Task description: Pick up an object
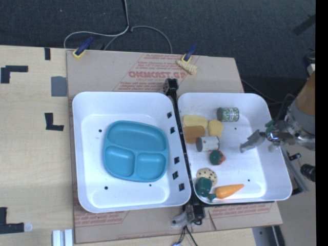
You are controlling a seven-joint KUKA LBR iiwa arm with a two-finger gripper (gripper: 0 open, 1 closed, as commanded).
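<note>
jaws (254,140) over the right bin (259,105) — spread, nothing between them, toys to their left — can (227,114), carrot (228,190), ball (216,157), blue tray (135,151) in left bin (84,117)

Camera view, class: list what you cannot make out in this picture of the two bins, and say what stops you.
- Gripper: too small and blurred in the camera view to tell open from shut.
- Arm: cut off by the right edge.
- Green can: label too small to read.
- Spotted item: partly covered by the green piece; its kind is unclear.
</note>
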